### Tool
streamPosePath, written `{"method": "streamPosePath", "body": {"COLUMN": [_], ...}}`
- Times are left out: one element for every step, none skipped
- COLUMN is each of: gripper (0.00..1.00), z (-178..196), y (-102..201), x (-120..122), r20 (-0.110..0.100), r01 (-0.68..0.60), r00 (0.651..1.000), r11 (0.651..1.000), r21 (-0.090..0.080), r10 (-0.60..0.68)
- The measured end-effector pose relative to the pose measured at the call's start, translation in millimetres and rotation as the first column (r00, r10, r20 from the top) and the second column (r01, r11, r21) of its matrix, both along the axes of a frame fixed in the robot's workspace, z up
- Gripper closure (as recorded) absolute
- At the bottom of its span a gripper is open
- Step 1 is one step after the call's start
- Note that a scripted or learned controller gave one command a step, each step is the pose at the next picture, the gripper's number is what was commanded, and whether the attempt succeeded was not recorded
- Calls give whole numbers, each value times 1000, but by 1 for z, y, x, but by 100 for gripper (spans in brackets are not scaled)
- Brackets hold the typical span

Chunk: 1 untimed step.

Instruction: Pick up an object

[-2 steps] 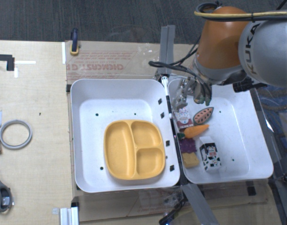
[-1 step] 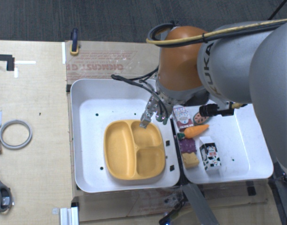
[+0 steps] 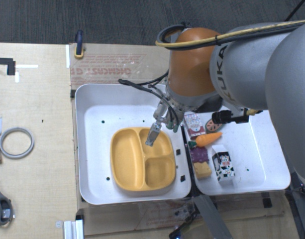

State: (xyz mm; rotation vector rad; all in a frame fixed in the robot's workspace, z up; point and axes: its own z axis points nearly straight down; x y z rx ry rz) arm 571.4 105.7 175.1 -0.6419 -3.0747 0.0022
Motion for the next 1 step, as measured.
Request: {"method": "streamPosePath", "body": {"gripper": [0], "z": [-65], "y": [-3], "x": [10], "r20": [19], "r01": [-34], "r00": [999], "r11": [999], "r21": [3], "r10": [34]}}
